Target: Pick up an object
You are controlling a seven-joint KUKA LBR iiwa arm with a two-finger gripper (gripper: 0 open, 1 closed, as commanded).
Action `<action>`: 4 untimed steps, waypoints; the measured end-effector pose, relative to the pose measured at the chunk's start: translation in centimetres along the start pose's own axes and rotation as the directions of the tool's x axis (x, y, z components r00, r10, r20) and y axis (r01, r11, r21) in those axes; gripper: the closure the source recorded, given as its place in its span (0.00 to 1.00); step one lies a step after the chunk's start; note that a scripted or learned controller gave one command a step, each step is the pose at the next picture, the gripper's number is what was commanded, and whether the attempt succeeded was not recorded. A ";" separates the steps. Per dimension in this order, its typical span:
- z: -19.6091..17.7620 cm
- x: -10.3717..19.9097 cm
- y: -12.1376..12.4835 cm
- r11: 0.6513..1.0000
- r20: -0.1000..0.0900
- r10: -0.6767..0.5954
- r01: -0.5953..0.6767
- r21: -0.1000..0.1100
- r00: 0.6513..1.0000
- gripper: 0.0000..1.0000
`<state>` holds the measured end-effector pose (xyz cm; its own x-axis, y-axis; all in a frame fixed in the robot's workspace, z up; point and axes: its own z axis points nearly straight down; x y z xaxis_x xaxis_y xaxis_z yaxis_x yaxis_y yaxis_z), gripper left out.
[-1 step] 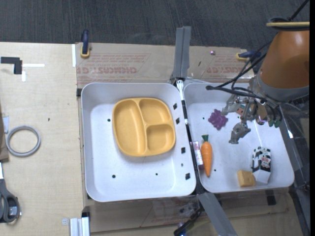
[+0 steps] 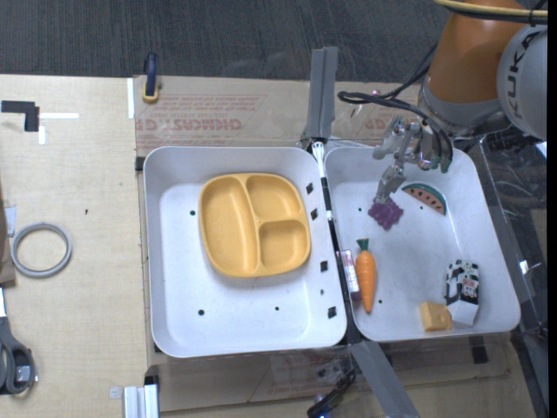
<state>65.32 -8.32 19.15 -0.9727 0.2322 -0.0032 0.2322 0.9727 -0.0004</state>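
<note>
One tool, fingers closed on a purple toy; mirrored red print on cardboard, unreadable.

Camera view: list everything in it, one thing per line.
Bins: two, white, side by side on the bench.
Plate: one, yellow, divided, left bin.
Grapes: one bunch, purple, right bin, at the gripper's tip.
Melon slice: one, red and green, right bin.
Carrot: one, orange, right bin.
Cow: one, black and white, right bin.
Bread: one, tan, right bin.
Tape roll: one, grey, bench left.
Gripper: one, grey, over right bin.
</note>
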 end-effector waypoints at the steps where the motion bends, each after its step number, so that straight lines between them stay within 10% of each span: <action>1: 6.2 4.5 -3.0 0.976 -0.003 0.217 -0.217 0.001 0.976 0.00; 2: 6.7 0.1 -1.9 0.799 -0.001 0.602 -0.602 0.002 0.799 0.00; 3: 9.9 2.9 -2.6 0.733 0.001 0.680 -0.680 0.002 0.733 0.00; 4: 9.9 -1.2 -2.6 0.517 0.001 0.856 -0.856 0.002 0.517 0.00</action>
<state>65.93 -11.12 9.21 -0.3040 0.9527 -0.0025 0.9527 0.3040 0.0003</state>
